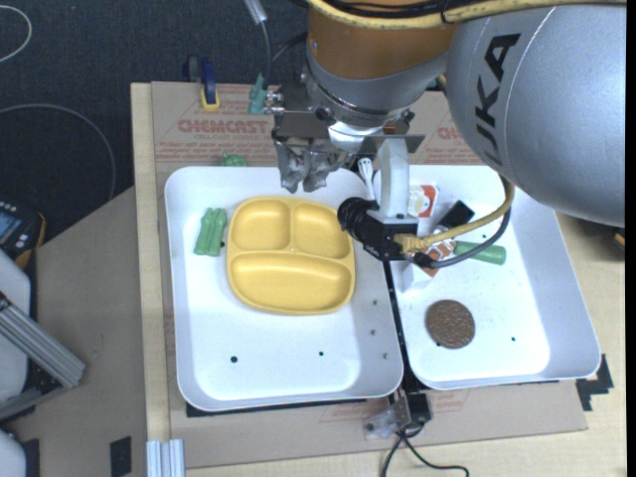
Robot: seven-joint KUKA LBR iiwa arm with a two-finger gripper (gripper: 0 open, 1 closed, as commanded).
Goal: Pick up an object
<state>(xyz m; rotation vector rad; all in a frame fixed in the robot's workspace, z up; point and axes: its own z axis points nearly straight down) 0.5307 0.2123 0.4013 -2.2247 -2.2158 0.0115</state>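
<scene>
Two shallow white bins are set side by side on the desk (159,266), so that things can be lifted from one or the other. In the left bin (199,366) a yellow divided tray (291,254) is laid flat near the back, with a small green ridged piece (210,232) just beside its left edge. In the right bin (556,306) a round brown disc (450,323) is lying apart from the rest, while a clutter of small things is gathered near the back: a red and white packet (425,201), a black block (456,215) and a green-tipped piece (491,255).

The gripper (308,172) is held over the back rim of the left bin, just behind the yellow divided tray, at the end of the arm's orange band (383,18). The fingers are seen as a dark grey cluster pointing down, and nothing is seen between them; whether they are parted or closed cannot be told from this angle. A white bracket (393,182) and a black hose (373,232) are hung from the wrist over the seam between the bins.

No object is judged to be picked up as yet. From the gripper's position, the tray's back edge seems the likeliest target, though its broad, shallow shape would probably be hard to pinch.
</scene>
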